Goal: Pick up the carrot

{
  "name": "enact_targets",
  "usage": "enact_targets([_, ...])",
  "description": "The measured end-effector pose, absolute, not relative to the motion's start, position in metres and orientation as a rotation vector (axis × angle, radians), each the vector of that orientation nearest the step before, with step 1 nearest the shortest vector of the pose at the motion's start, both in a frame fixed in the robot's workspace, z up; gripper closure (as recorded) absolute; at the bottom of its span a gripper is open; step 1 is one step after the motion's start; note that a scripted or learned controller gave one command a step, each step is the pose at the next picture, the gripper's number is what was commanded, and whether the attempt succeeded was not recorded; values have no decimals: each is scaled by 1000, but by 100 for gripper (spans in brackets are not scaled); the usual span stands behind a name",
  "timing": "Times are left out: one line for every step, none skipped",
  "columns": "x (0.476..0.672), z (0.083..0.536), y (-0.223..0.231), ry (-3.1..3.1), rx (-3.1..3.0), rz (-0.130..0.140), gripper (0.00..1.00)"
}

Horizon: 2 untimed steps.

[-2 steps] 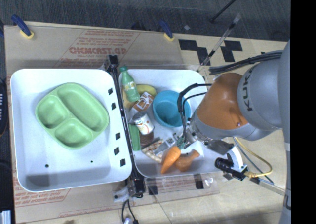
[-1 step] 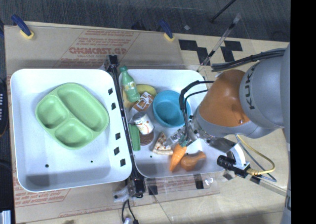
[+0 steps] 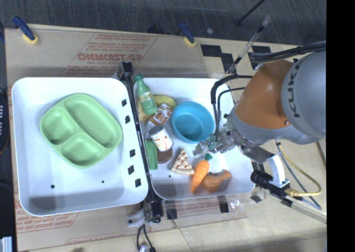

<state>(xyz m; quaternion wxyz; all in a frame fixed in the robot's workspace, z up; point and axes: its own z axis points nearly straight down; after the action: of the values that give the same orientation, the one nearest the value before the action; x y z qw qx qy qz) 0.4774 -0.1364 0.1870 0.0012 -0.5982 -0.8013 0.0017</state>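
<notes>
Orange carrot [image 3: 199, 175] just below gripper [image 3: 211, 145]

Bright, even overhead light; slightly soft.

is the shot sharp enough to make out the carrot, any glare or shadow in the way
Camera view: even overhead light, slightly soft focus overall; the carrot reads clearly as orange against the right bin, with mild glare on the white plastic. The gripper area just above the carrot is darker and cluttered, so fine detail there is hard to read. A soft shadow lies in the left bin along its near edge.
</notes>
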Motion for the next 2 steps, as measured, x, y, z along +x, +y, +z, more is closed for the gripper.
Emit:
enact_targets([477, 186, -136, -2514, -1877, 7, 0])
enact_targets([476, 90, -131, -2734, -1532, 3, 0])
